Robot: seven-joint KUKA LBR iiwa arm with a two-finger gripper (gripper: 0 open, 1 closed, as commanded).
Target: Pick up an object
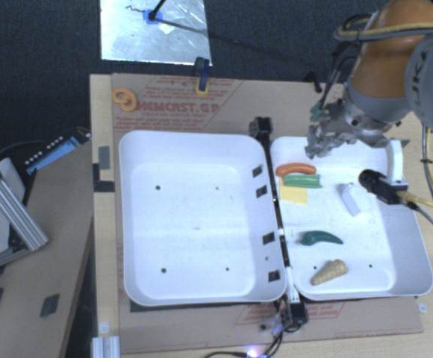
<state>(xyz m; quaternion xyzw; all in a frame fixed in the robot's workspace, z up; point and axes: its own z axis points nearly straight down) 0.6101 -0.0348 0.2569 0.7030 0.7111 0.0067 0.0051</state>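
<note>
Over the far end of the right bin (pixel 414 271), the tool (pixel 315 149) hangs from the grey arm (pixel 396 47) with its orange band, its tip just above the bin's back rim and close to the objects below; whether its fingers stand wide or narrow I cannot tell, and nothing shows between them. Just below and to the left of the tip lies an orange sausage-shaped piece (pixel 296 169), touching a green piece (pixel 301 180) beside it, with a yellow block (pixel 293 195) right under those two. A small white block (pixel 349 199) sits apart, toward the middle of the bin. Nearer the front lie a dark green pepper (pixel 320 238) and, near it, a tan cone-shaped piece (pixel 329 272). The left bin (pixel 138 151) sits alongside on the table (pixel 52 274).
</note>
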